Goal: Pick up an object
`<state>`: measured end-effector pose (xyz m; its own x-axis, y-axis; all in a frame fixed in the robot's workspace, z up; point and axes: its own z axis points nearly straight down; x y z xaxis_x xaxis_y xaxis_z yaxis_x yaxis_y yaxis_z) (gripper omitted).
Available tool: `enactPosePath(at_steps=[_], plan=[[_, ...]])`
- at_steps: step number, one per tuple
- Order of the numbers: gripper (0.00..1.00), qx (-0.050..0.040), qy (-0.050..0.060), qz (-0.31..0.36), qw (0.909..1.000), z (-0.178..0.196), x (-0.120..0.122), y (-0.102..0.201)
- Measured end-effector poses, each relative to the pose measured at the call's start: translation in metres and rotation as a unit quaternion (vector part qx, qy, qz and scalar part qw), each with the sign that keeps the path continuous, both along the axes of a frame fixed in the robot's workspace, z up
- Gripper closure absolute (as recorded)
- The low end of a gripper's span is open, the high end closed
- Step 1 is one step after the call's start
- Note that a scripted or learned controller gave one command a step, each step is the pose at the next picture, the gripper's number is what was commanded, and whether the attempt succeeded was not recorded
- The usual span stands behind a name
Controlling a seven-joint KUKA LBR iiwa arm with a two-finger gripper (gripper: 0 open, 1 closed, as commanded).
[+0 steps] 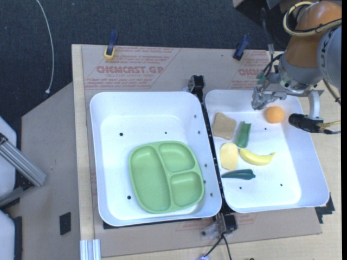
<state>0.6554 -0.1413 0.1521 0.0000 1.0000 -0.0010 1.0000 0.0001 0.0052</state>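
Note:
My gripper [261, 101] hangs over the far part of the right bin [303, 194], just left of an orange ball [275, 115], with nothing seen between its fingers. Nearer the bin's left wall lie a tan bread slice [223, 125], a green cucumber piece [243, 135], a pale yellow block [229, 156], a yellow banana [256, 157] and a dark green pepper [239, 174].
The left bin [105, 145] holds a light green divided plate [165, 175]. A black clamp [196, 83] sits at the far end of the ridge between the bins. Blue clips [241, 46] pin the brown board at the back.

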Motion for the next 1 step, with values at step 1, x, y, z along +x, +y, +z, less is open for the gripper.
enactPosePath(at_steps=[1], plan=[[1.0, -0.0005, -0.001, 0.0, 1.0, 0.0441, 0.0004, -0.0021]])
